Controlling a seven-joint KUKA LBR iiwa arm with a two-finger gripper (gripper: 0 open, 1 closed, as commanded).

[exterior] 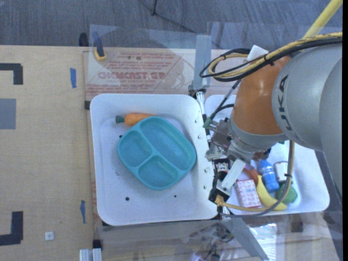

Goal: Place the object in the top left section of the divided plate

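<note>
Divided plate [156, 152] rests in left white bin [103, 200] on wooden bench [43, 162].

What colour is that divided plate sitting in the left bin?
The three-section plastic divided plate is turquoise blue, plain and unpatterned, seen best in the overhead camera view.

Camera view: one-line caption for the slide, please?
KUKA arm hangs over the right bin of toys; the teal divided plate lies in the left bin, a carrot beside it.
</note>
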